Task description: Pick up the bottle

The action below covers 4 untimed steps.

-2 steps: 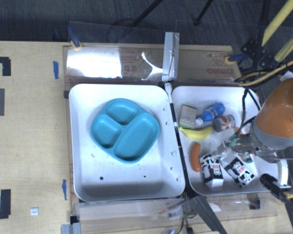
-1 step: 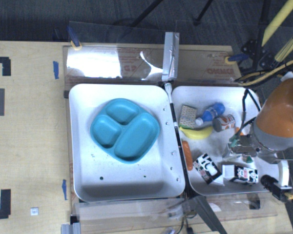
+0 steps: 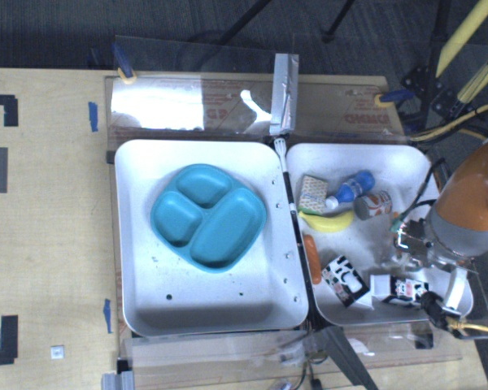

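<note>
The bottle [image 3: 351, 190] is small and clear with a blue label and a white cap, and it lies on its side in the upper middle of the right bin [image 3: 407, 162]. My gripper [image 3: 402, 242] hangs low over the right part of that bin, below and to the right of the bottle and apart from it. The arm's orange band [image 3: 470, 195] sits above it at the bin's right edge. Nothing shows in the gripper's grasp.
Around the bottle lie a grey can [image 3: 372, 205], a yellow banana [image 3: 326, 221] and a speckled sponge [image 3: 312, 191]. An orange carrot [image 3: 311, 258] and two black-and-white boxes [image 3: 344, 280] [image 3: 400, 288] lie lower down. The left bin [image 3: 138, 299] holds a blue divided plate [image 3: 207, 216].
</note>
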### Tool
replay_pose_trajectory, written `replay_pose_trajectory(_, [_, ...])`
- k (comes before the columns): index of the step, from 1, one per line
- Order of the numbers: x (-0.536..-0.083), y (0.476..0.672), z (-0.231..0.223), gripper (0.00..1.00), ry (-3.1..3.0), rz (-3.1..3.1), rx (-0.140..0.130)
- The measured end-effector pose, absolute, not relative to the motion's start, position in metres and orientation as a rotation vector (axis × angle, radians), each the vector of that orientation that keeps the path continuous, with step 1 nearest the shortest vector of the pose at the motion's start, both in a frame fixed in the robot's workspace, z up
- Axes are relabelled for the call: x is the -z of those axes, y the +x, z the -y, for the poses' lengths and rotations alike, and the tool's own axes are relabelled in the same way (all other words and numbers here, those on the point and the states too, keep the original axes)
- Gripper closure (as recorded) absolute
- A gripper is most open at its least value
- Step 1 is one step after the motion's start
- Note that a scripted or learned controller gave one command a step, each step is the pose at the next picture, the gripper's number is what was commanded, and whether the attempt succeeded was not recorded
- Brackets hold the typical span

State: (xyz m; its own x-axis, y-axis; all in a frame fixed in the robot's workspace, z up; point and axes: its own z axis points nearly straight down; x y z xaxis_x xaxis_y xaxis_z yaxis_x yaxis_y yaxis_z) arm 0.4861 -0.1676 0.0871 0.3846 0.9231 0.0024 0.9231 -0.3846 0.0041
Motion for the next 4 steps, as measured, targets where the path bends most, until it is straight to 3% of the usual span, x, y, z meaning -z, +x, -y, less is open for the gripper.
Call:
replay_pose_trajectory(1, [-0.087, 0.481, 0.192, 1.00, 2.855, -1.303, -0.007])
replay_pose_trajectory(2, [-0.087, 0.537, 0.165, 1.00, 2.564, -1.805, -0.006])
replay_pose_trajectory(3, [-0.245, 0.587, 0.123, 1.00, 2.362, -2.069, 0.001])
replay_pose_trajectory(4, [-0.176, 0.641, 0.163, 1.00, 2.385, -2.040, 0.001])
